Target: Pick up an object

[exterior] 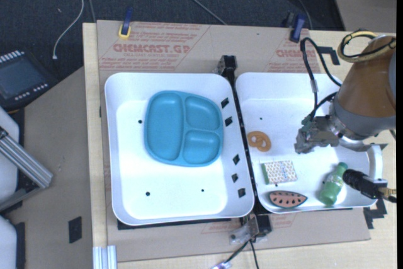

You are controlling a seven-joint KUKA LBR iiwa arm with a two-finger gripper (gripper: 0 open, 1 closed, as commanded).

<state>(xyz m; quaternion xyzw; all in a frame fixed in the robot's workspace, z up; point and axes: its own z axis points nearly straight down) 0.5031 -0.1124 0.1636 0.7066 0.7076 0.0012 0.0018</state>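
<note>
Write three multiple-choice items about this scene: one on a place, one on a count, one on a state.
1. Where does the blue divided plate lie?
A. in the left bin
B. in the right bin
C. on the cardboard

2. How many small objects lie in the right bin?
A. two
B. four
C. six

3. How does the green bottle rest?
A. upright
B. on its side
C. on the plate

Answers: 1 A, the plate sits on the left bin's floor. 2 B, the pretzel, patterned pad, watermelon slice and bottle. 3 B, the bottle lies lengthwise, below the pincer.
</note>
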